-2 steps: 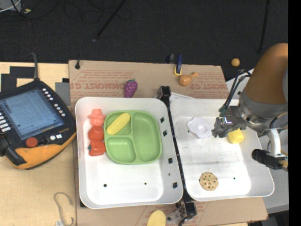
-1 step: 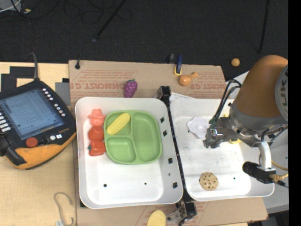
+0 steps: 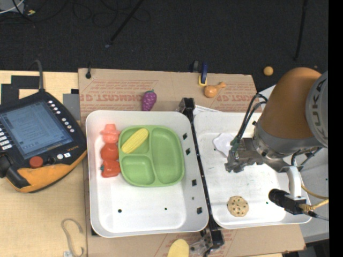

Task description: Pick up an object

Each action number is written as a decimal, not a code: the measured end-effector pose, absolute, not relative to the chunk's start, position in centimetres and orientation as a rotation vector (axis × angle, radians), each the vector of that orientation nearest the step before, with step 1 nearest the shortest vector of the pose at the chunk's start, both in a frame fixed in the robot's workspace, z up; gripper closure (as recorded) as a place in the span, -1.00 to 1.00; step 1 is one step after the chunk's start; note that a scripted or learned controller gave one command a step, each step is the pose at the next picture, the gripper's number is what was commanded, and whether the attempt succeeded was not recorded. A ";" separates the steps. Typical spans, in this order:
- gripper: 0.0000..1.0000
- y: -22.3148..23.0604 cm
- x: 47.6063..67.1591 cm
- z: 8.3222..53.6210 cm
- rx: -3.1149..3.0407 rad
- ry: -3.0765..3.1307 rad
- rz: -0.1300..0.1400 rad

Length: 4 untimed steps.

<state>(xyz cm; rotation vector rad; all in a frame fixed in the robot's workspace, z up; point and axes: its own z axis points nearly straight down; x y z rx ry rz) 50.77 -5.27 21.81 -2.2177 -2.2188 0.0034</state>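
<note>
Gripper [image 3: 234,164] poised low over the right bin [image 3: 257,216]; whether it is parted or closed cannot be told. A cookie [image 3: 237,206] lies near the bin's front edge, apart from the gripper. Left bin [image 3: 139,218] holds a green divided plate [image 3: 151,157] bearing a corn cob [image 3: 134,140].

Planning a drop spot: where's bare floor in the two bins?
Left white bin: the near strip below the green divided plate is bare; the plate, yellow corn and red figure crowd its far half. Right white bin: bare between the round cookie and the divider; the gripper and crumpled white paper crowd the middle.
</note>
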 end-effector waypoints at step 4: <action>1.00 -5.8 50.5 23.7 -2.222 -2.219 0.001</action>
